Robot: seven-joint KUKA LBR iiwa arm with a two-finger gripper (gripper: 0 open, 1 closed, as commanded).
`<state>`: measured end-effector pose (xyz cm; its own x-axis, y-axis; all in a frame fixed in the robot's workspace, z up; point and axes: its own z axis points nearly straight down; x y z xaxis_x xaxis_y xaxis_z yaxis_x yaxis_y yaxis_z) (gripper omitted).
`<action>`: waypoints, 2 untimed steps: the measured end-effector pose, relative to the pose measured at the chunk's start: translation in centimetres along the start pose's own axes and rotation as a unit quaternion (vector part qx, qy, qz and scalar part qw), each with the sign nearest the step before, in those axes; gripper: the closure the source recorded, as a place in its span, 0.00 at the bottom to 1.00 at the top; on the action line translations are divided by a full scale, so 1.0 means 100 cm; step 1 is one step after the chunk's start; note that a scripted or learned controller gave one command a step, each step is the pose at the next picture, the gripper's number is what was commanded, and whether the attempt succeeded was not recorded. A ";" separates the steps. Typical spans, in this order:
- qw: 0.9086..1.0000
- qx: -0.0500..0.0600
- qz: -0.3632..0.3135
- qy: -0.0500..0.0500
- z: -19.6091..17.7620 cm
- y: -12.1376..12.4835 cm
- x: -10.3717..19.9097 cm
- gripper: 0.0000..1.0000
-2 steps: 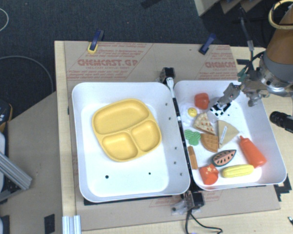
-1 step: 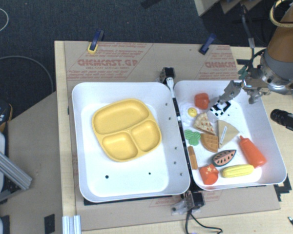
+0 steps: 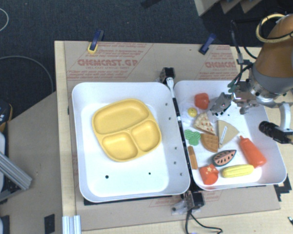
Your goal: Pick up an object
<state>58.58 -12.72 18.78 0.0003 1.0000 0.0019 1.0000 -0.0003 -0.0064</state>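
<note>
Toy food pieces, the candidates for picking, lie crowded in the right bin [image 3: 278,172]. Going left to right across the bench: the left bin [image 3: 83,130] holds a yellow divided plate [image 3: 126,129], lying flat with three shallow compartments. Along the seam between the bins lies a thin brown stick [image 3: 191,157], perhaps a pretzel or sausage. Next come a green leafy piece [image 3: 192,136], a small yellow blob [image 3: 192,112], a red tomato [image 3: 201,101] at the far side, and a red strawberry-like piece [image 3: 208,174] at the near side. Further right sit a pizza wedge [image 3: 204,124], a brown cookie or waffle [image 3: 210,142], a pale cheese-like wedge [image 3: 227,130], a watermelon slice [image 3: 224,157], a yellow corn cob [image 3: 237,170] and an orange-red bottle [image 3: 251,150] lying on its side.

All of them look like light, stiff plastic with smooth, probably slippery skins, and none seems fragile. The flat pieces touch or overlap and would likely be hard to pinch. The tomato stands apart with clear flanks, and the bottle offers a narrow neck; either seems the better hold.

The gripper [image 3: 219,105] hangs over the far part of the right bin, just right of the tomato and beyond the pizza wedge. Its dark fingers are blurred against the bin, so I cannot tell how its jaws stand, and nothing is visible between them. The arm's upper part is cut off at the right edge.
</note>
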 end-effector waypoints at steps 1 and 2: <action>1.000 0.001 0.000 0.000 0.061 -0.007 0.004 0.00; 1.000 -0.005 0.000 0.001 0.099 -0.004 0.005 0.00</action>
<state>58.10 -12.22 8.92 0.0003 1.0000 0.0032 1.0000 -0.0003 0.0034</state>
